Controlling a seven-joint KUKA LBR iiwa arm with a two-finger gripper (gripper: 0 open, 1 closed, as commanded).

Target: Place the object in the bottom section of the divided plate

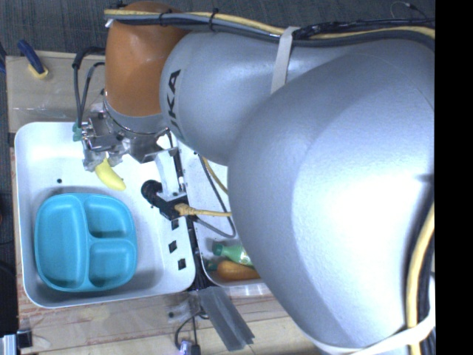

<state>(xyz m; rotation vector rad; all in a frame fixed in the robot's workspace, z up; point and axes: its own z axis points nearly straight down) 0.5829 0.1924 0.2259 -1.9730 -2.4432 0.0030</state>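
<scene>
1. Grey arm point(310, 161), orange band above the wrist, reaching over the left bin point(29, 143).
2. Blue divided plate point(86, 240), three sections, inside that bin.
3. Claw point(103, 154), closed around the banana.
4. Banana point(110, 174): small, yellow, curved, hanging tilted above the plate.

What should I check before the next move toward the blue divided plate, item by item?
1. Yellow object at the tool: ok, it hangs just beneath it.
2. Grip is secure: cannot tell, the contact is hidden.
3. Blue divided plate sits flat in the left bin: ok.
4. Plate sections free of other items: ok.
5. Object is over the plate: not ok, it is above the plate's upper edge in the camera view, over bare bin floor.
6. Cables are away from the plate: ok.
</scene>
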